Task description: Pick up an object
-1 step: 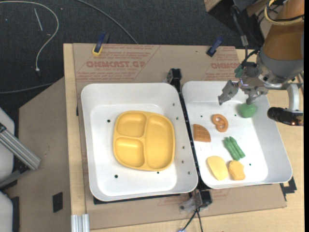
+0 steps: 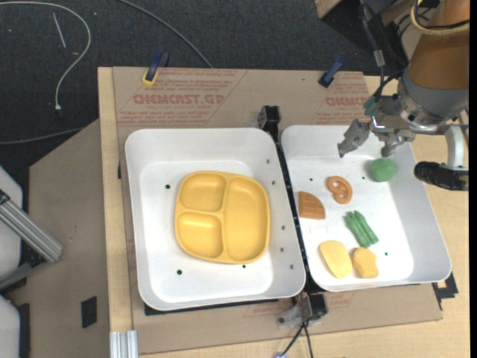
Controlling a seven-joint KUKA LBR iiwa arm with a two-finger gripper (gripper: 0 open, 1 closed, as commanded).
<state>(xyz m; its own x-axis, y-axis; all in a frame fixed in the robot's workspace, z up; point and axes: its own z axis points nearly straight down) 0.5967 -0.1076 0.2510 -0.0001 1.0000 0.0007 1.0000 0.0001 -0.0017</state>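
Camera view: fingers (image 2: 367,142) spread and empty at the frame's upper right hover above the right bin (image 2: 428,230), poised beside the green object (image 2: 382,170), a likely pick.

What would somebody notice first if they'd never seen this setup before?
Probably the yellow divided plate, sitting alone in the middle of the left bin. Next, the cluster of small toy foods in the right bin: a green round piece, an orange ring, a brown wedge, a green bean-like piece and two yellow pieces at the front. The arm's hand hangs open over that bin's far side, holding nothing.
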